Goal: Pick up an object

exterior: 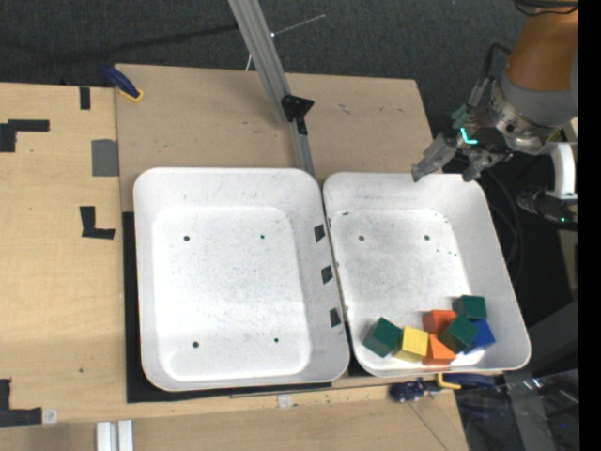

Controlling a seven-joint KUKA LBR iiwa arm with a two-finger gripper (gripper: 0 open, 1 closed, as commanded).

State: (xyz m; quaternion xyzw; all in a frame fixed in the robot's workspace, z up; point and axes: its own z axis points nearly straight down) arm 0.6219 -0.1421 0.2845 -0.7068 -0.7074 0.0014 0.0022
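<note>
Several small blocks lie bunched in the near right corner of the right bin (404, 242): a dark green block (382, 335), a yellow block (411, 343), an orange block (438, 327), a green block (469, 306) and a blue block (481, 335). My gripper (451, 161) hangs above the far right corner of that bin, well away from the blocks. Its fingers stand apart with nothing between them.
The left bin (230, 271) sits beside the right one. A slanted metal pole (268, 54) runs from the top of the view down to the bins' far edge. Black tape marks dot the wooden bench (56, 205) at left.
</note>
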